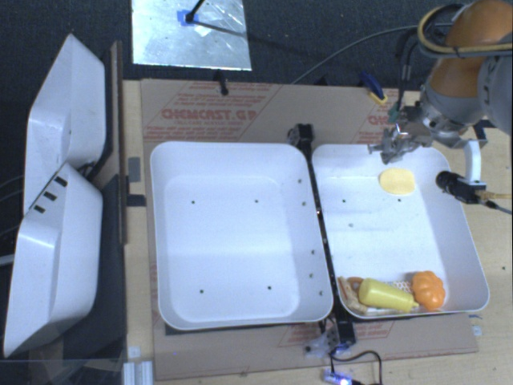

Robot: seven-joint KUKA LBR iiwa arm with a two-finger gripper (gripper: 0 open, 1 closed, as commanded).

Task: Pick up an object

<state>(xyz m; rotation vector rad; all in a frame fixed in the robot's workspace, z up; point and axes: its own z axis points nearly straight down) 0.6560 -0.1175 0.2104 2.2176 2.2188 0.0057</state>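
Camera view: white bins [240, 155] on cardboard [208, 111].

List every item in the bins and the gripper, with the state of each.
pale yellow disc: lying flat, far end of right bin
yellow bottle-shaped object: on its side, near edge
orange object: resting beside it
gripper: above the disc, holding nothing visible

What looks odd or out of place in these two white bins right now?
Nothing looks spilled or damaged. The right white bin holds a pale yellow disc alone near the gripper, while its other items crowd the near edge.
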